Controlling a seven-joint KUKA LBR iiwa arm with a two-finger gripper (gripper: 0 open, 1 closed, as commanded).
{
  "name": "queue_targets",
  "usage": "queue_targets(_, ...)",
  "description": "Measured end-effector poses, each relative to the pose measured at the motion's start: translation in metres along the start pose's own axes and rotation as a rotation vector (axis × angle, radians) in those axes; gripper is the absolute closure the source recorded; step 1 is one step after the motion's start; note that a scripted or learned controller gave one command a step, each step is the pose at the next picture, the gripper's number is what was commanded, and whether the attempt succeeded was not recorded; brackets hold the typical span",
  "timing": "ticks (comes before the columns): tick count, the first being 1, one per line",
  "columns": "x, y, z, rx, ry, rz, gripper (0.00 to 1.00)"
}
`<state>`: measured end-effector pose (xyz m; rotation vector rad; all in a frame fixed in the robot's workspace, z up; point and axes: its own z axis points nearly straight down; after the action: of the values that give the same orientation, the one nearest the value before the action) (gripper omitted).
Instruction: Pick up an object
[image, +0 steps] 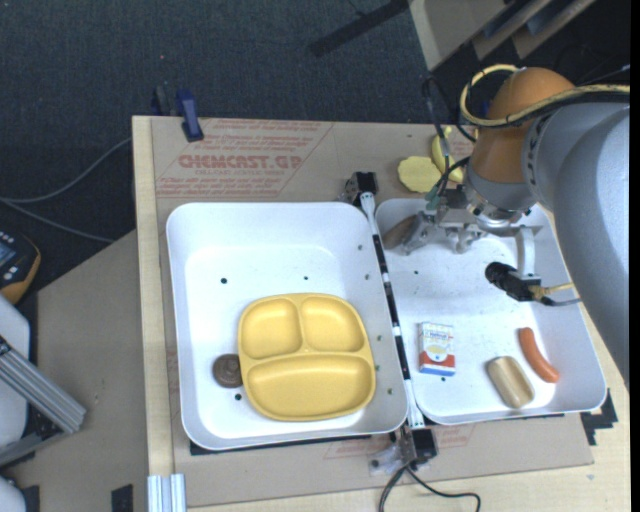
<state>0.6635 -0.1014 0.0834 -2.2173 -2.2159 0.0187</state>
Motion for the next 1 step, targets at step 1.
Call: queue_targets(1,-0.0055,0.0019,-0.0010,-0.008,0.003,0.000,0.00)
